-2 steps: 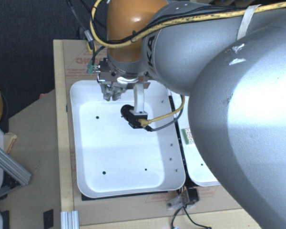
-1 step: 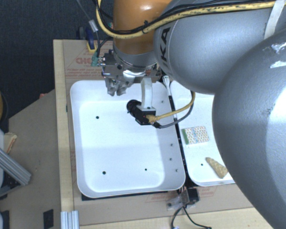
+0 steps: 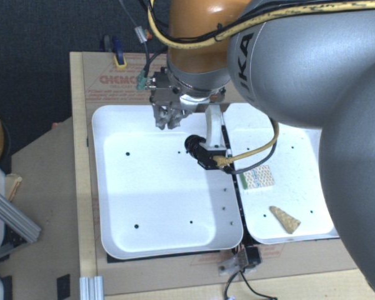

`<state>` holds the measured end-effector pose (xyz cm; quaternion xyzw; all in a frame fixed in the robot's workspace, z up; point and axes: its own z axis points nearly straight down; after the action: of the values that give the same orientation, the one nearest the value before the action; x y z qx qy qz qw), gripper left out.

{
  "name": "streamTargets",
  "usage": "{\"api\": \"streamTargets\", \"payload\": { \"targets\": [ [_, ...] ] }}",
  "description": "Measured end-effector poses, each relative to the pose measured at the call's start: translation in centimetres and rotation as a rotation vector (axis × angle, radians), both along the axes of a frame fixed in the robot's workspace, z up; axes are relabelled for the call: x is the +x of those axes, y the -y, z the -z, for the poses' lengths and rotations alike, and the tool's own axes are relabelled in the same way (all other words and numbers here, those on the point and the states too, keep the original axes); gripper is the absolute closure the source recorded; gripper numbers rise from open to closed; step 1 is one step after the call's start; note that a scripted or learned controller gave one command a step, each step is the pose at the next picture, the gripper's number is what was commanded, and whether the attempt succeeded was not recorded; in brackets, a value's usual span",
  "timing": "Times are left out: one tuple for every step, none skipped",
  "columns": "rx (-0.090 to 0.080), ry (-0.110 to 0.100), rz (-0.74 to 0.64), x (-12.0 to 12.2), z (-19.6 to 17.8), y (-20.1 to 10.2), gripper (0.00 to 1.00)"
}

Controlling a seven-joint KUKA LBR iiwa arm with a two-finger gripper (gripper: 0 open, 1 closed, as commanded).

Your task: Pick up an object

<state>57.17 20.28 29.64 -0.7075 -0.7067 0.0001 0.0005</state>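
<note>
My gripper (image 3: 167, 120) hangs over the far edge of the left bin (image 3: 112, 186), just below the orange wrist band. Its two fingers stand close together, shut, and I see nothing between them. In the right bin (image 3: 306, 149) a small square pad with a coloured speckled pattern (image 3: 257, 177) lies near the bin's left wall. Nearer the front of the same bin lies a tan wedge (image 3: 285, 219). Both objects are well to the right of the gripper and closer to the front.
A black fitting with a yellow cable (image 3: 201, 152) hangs from the arm over the divide between the bins. The big grey arm covers the upper right of the bench. A blue and yellow clamp (image 3: 118, 52) sits at the bench's far edge.
</note>
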Motion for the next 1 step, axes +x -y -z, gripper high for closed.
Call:
{"api": "streamTargets", "payload": {
  "targets": [
    [0.002, 0.003, -0.005, -3.32, -2.89, -2.37, 1.00]
  ]
}}
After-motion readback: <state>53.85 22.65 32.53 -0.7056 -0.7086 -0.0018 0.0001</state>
